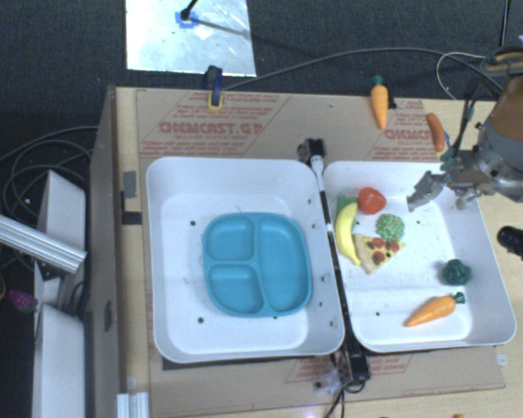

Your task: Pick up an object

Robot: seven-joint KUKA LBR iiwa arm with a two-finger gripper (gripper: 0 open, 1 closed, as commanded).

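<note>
Tomato point(371, 201) in right bin point(492, 259), jaws point(443, 190) wide apart above, holding nothing.

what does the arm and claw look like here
The arm is a rounded grey body with an orange band above the wrist, seen at the right edge. Thin cables loop over and around it. Its claw is a small grey metal assembly with two short fingers jutting out over the right bin.
</note>
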